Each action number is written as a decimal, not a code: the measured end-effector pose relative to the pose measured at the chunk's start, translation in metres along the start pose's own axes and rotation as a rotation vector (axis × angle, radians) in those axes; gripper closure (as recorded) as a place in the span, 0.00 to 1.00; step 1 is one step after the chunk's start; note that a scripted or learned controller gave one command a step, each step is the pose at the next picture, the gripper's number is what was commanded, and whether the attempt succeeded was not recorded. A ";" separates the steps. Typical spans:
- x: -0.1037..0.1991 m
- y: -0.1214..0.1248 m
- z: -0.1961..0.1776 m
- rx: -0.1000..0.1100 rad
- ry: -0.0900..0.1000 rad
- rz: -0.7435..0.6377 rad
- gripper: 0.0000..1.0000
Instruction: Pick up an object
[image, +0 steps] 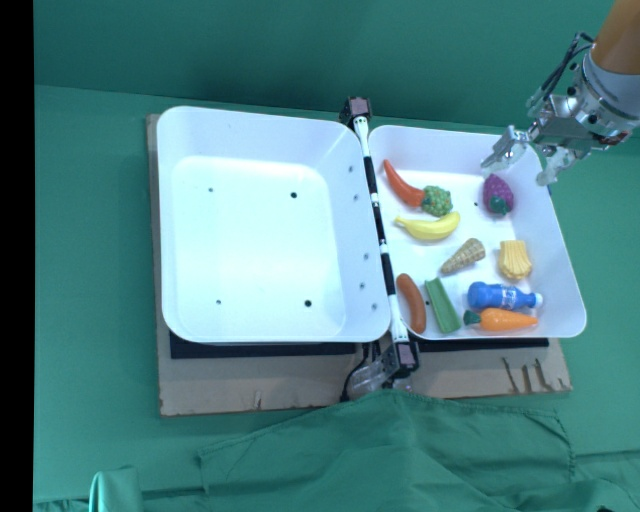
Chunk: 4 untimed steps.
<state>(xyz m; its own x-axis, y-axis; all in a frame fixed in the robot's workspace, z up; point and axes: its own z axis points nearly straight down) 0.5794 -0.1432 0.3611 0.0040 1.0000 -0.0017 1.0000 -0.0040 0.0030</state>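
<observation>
Purple grape bunch sits just below gripper, jaws spread, holding nothing. Risk: descent off-centre, rounded toy squirts sideways toward bin wall, jaws clench air.

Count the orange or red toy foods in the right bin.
3: a chili at the upper left beside the broccoli, a sausage at the lower left, a carrot at the lower right.

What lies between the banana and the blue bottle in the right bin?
In the camera view, the ice cream cone lies between the banana and the blue bottle, tilted on the floor of the right bin.
</observation>
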 end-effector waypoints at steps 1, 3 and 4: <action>0.000 0.000 0.000 0.000 0.000 0.000 0.00; -0.013 0.007 0.092 0.005 0.000 0.001 0.00; -0.022 0.012 0.138 0.005 0.000 0.001 0.00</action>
<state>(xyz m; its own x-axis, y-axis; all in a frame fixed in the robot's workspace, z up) 0.5916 -0.1656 0.2235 0.0047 1.0000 -0.0020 1.0000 -0.0047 -0.0019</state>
